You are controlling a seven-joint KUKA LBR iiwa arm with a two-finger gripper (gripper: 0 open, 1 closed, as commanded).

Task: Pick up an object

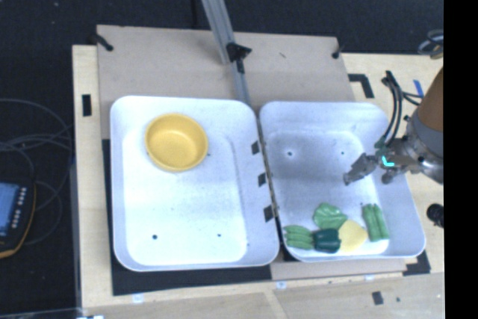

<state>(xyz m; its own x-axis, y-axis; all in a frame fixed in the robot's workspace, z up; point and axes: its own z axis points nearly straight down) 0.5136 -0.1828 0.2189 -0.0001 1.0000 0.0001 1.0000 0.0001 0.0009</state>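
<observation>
- Because the task is to pick something up, the gripper hangs over the right bin, near the toys; I cannot tell whether it is released or clenched, and nothing shows in it.
- The toys lie bunched at the bin's near edge: a green leafy piece, a yellow piece, a green pod, another green pod and a dark green block. That makes five, maybe, since they overlap.
- One yellow bowl sits alone in the left bin.
- There are two bins.

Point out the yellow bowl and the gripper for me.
yellow bowl [176,142]: camera view, inner floor of the bowl.
gripper [357,172]: camera view, midway between its fingertips.
</observation>
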